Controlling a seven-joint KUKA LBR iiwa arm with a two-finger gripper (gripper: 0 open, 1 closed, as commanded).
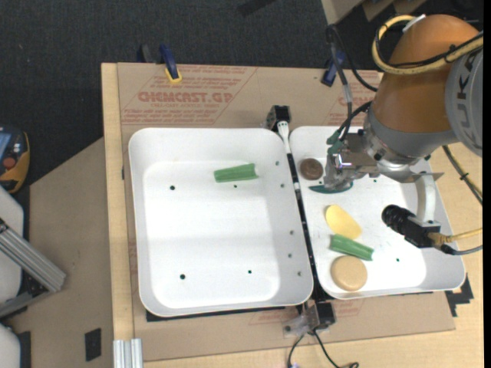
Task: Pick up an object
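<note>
My gripper (336, 176) hangs low over the back left part of the right bin (439, 276), just right of a small brown round piece (310, 169). Below it in the same bin lie a yellow oval piece (342, 221), a green stick (351, 246) and a tan disc (348, 273). A second green stick (235, 173) lies alone in the left bin (153, 228). Nothing shows between the fingers.
The orange-banded wrist (418, 67) covers the back right of the right bin. A black cylindrical part (406, 224) juts over that bin's right side. Clamps (169, 62) hold the cardboard base at the back edge.
</note>
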